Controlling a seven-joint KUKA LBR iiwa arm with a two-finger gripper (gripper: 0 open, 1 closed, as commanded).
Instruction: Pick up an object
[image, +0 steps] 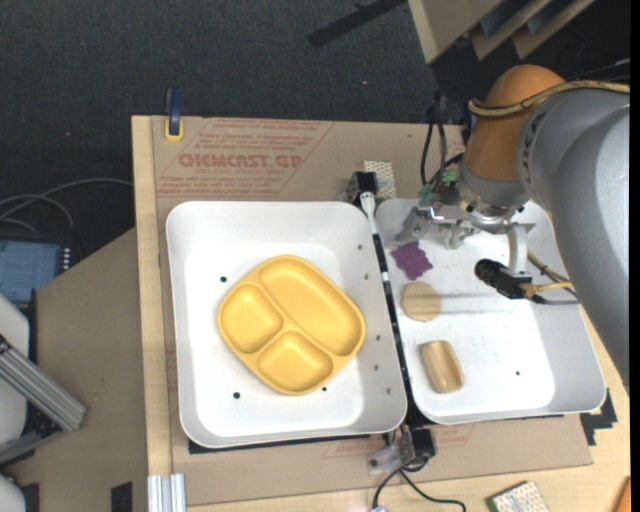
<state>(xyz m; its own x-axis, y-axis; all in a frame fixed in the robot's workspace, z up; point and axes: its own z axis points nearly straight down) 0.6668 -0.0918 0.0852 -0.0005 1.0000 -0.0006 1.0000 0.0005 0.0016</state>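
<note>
Candidates for the pick, in the camera view, sit mostly in the right bin (560, 385). A small purple piece (412, 261) lies at its far left, a tan disc (421, 300) just near of it, and a rounded tan block (441, 365) nearer again. The left bin (185, 300) holds a yellow divided plate (290, 322).

The purple piece looks the likeliest target, being closest to the gripper (441, 225). It seems thin, light and possibly soft, though the view is too coarse to be sure. A pinch across its narrow middle would suit it, pressed low so it does not slide on the smooth bin floor. The tan block looks stiffer and easier to take across its short width. The plate is broad and shallow, so a poor fit for two fingers except at the rim.

The gripper hangs over the far part of the right bin, just beyond the purple piece. Whether the jaws are released or clenched I cannot tell, and nothing is visibly held.
</note>
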